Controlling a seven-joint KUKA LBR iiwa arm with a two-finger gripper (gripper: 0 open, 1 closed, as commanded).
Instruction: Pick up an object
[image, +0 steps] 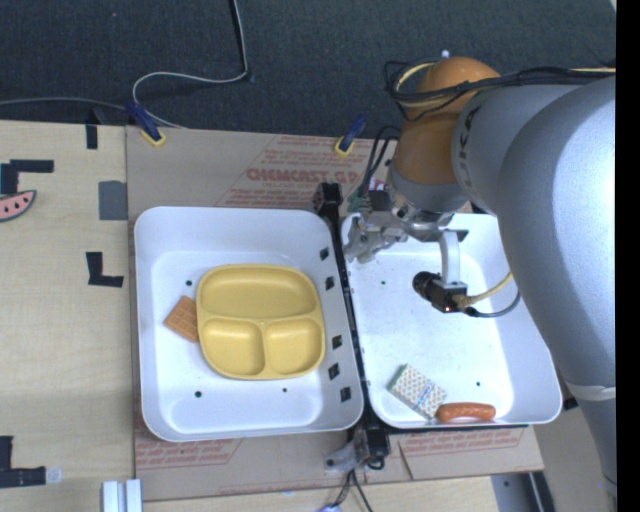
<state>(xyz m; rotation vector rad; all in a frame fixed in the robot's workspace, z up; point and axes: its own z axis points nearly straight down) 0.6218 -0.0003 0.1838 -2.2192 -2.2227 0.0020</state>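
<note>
My gripper (372, 238) hangs over the far left corner of the right bin (500, 330), close to the divider between the bins, and nothing shows in it. A white patterned block (417, 389) lies near the right bin's front edge. An orange-red sausage (466, 411) lies just to the right of the block. In the left bin (160, 250) sits a yellow divided plate (262, 320). A tan cracker (182, 318) pokes out from under the plate's left rim.
The arm's grey body and orange band (440, 120) cover the right bin's far right part. A black fitting with a cable (442, 291) hangs over the bin's middle. Black clips (338, 300) line the divider between the bins. Cardboard lies under both bins.
</note>
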